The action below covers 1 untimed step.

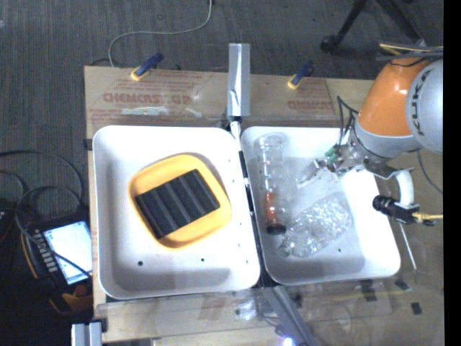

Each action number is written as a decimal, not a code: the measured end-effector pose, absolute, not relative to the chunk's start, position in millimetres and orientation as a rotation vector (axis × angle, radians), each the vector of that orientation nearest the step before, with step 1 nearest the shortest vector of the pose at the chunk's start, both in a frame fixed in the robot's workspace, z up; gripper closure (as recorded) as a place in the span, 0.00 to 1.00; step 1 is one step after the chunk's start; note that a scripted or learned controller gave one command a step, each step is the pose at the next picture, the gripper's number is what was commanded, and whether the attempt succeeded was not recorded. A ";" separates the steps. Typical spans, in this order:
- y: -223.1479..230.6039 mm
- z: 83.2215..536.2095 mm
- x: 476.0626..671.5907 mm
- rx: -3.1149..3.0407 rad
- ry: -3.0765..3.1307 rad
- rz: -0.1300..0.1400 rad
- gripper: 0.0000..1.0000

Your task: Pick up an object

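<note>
In the left bin (115, 251) lies a yellow tray-like object with a black ridged centre (180, 199). The right bin (374, 262) holds a clear plastic bottle (269, 182) lying lengthwise along its left wall, dark cap toward the front. A crumpled clear plastic piece (317, 225) lies beside it near the bin's middle. My gripper (325, 166) hangs over the back of the right bin, just right of the bottle and behind the crumpled plastic. Its tips blur into the clear plastic below.
The arm's orange band (389, 114) looms over the right bin's back right corner. A black fitting with a white loop (395, 202) sits by the right wall. A metal post (238, 85) stands behind the bins, with two blue clamps (146, 65) on the board.
</note>
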<state>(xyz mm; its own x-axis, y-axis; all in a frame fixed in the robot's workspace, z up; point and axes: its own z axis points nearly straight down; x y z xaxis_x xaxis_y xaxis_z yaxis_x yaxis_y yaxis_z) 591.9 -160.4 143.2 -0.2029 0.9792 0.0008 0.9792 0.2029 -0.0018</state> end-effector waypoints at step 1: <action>-158.6 209.9 553.0 -2.108 -2.330 0.000 0.00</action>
<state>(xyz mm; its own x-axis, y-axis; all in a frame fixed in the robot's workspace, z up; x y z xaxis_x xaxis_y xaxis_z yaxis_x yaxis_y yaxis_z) 553.0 -158.6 209.9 -0.0997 0.9950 0.0001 0.9950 0.0997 0.0002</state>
